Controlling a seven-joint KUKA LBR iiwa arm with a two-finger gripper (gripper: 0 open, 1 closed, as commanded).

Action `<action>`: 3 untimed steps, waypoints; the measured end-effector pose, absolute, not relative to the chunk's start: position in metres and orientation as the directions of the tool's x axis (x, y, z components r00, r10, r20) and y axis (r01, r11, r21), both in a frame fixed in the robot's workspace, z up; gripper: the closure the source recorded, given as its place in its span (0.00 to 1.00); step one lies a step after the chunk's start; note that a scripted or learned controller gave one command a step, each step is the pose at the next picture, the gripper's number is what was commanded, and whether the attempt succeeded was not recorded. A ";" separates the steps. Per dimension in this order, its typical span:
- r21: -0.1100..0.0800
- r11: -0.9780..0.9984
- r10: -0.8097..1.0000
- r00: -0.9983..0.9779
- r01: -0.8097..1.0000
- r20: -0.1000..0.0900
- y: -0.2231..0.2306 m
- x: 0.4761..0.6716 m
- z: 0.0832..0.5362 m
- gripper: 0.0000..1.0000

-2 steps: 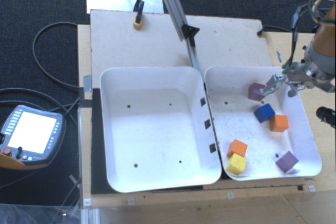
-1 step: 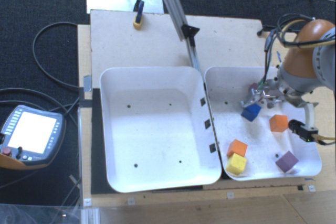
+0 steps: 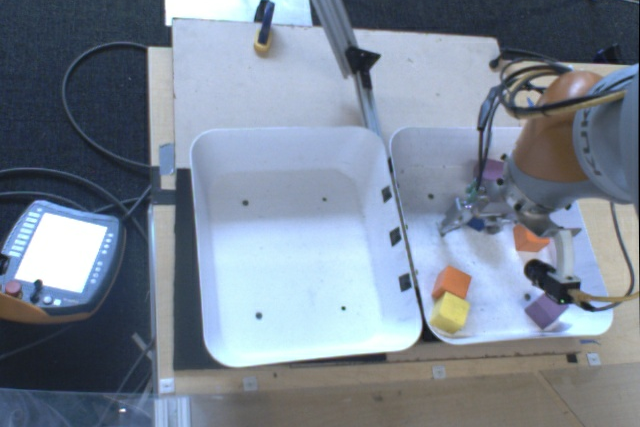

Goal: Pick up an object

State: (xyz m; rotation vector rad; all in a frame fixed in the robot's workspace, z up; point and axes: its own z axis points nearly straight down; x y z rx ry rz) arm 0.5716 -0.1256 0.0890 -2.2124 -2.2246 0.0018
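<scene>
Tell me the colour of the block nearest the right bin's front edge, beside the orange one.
Yellow: the block shows clearly in the camera view.

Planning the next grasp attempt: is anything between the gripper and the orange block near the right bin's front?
Nothing visible. The gripper is above the right white bin's bare floor; the orange foam block lies beyond that, touching only the yellow foam block on its far side.

A teach pendant (image 3: 58,258) lies left of the bench (image 3: 420,75)
</scene>
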 end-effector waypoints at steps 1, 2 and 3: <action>0.002 0.006 1.000 -0.006 1.000 -0.001 -0.132 0.641 0.092 0.00; -0.001 0.003 1.000 -0.003 1.000 0.000 -0.104 0.596 0.091 0.00; 0.005 0.005 1.000 -0.005 1.000 0.000 -0.105 0.599 0.102 1.00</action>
